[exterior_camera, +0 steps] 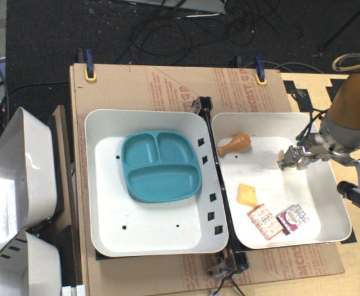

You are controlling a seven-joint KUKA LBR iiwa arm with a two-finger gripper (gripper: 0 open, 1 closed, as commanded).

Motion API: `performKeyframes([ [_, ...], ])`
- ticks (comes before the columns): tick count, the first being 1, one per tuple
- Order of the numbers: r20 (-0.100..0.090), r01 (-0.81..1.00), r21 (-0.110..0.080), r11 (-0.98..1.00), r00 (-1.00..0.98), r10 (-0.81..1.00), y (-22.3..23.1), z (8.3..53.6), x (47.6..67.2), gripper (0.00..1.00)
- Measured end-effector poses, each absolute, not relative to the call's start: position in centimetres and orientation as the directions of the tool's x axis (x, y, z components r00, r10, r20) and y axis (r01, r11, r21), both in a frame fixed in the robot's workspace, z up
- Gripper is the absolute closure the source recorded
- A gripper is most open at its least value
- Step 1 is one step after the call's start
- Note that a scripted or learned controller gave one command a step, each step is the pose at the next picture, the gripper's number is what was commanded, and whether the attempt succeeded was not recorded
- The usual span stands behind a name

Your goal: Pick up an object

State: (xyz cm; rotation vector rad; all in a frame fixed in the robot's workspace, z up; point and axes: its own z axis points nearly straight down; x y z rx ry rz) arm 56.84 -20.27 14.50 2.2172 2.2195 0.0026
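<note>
Two snack packets lie lower right in the right bin, yellow wedge just above-left of them. Brown drumstick toy sits upper left of that bin. Gripper hovers mid-right, nothing between its fingers; opening width unclear. Teal divided plate sits in the left bin.

It looks like a robot lab: two white bins clamped on a cardboard-covered bench, cables on the floor.
</note>
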Motion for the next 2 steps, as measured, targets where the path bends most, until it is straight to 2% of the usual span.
performKeyframes([
  [1, -0.002, 1.000, 0.006, 0.003, -0.003, 1.000, -20.2, 20.9, 56.7, 1.00],
  [2, -0.003, 1.000, 0.006, 0.004, -0.004, 1.000, -19.9, 25.2, 56.9, 1.00],
])
